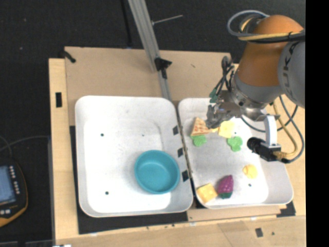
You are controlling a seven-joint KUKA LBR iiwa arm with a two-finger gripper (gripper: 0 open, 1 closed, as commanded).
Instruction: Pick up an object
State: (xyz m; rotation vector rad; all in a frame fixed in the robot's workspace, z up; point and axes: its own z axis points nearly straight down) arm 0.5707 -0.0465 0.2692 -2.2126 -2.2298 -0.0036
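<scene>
beside the tool (215, 118), green toys (199, 140) crowd cheese wedge (200, 127).

The gripper (216, 118) is seen low over the right bin (277, 189), a tan wedge (200, 127) lying just left of the jaws (contact cannot be judged). A teal bowl (156, 172) is set well away in the left bin (103, 117).

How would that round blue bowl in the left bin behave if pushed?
The round blue bowl sits upright on a wide base, so it would probably slide, not tip. It looks like thin plastic, likely light. Its smooth rim might slip from the gripper.
</scene>
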